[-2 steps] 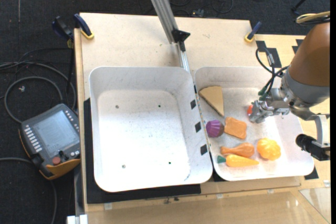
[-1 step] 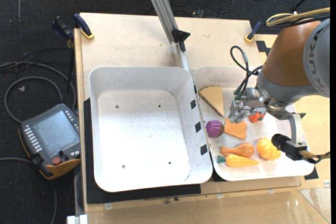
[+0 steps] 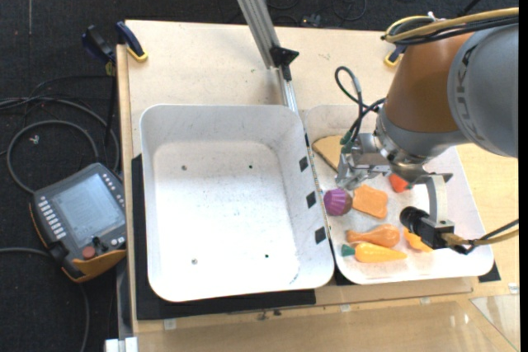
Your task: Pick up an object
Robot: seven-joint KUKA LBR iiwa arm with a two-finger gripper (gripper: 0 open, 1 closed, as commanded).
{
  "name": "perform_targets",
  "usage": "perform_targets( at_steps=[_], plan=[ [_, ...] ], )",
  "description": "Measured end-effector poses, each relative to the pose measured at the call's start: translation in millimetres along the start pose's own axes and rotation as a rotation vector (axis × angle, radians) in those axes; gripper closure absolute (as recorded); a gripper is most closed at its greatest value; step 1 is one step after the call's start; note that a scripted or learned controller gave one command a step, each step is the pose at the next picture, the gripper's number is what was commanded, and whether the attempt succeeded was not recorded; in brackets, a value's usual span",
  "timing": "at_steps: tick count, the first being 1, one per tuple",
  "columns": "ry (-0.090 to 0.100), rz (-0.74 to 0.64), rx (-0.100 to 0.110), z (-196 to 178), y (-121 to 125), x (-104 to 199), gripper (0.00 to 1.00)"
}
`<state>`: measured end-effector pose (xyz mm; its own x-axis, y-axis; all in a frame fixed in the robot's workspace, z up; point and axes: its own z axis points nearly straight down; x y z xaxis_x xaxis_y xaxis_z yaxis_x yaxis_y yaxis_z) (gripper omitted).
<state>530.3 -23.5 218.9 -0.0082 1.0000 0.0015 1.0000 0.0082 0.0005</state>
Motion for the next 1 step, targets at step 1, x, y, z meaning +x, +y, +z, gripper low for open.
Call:
perform_targets(
  at_steps=[1],
  plan=[
    [0.001, -0.001, -0.001, -12.5, 6.9, 58.4, 1.0]
  ],
)
